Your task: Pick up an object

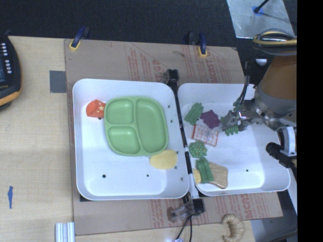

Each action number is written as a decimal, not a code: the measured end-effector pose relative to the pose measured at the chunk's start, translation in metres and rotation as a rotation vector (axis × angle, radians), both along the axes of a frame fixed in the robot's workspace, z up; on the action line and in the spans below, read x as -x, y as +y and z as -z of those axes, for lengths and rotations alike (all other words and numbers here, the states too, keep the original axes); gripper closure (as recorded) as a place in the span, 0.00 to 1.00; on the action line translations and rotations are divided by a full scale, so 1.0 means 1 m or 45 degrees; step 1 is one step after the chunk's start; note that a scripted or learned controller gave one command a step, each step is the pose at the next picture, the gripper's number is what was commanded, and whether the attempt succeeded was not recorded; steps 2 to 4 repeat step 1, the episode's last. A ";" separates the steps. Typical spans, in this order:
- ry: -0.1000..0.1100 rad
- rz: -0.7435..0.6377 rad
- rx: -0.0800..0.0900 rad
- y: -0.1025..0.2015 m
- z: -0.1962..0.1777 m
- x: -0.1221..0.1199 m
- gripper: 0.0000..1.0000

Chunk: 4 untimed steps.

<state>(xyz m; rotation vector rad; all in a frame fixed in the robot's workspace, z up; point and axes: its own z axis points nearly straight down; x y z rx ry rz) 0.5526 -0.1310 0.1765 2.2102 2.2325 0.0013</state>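
Over the right white bin [252,180], the metal gripper [233,124] has its fingers clenched on a small ridged green toy [231,130], just right of a bumpy purple piece [210,118].

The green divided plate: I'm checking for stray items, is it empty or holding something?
Empty. All three compartments of the green divided plate show bare green; the yellow piece lies just off its rim.

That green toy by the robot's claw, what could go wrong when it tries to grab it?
The small green toy sits right at the gripper, so it might get nudged away instead of grabbed. The purple toy and the red-and-white card lie close by in the right bin, so they could get bumped too.
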 end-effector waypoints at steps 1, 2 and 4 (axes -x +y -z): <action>0.000 0.002 -0.001 0.052 -0.036 -0.019 1.00; 0.000 0.002 -0.001 0.052 -0.036 -0.019 1.00; 0.000 0.002 -0.001 0.052 -0.036 -0.019 1.00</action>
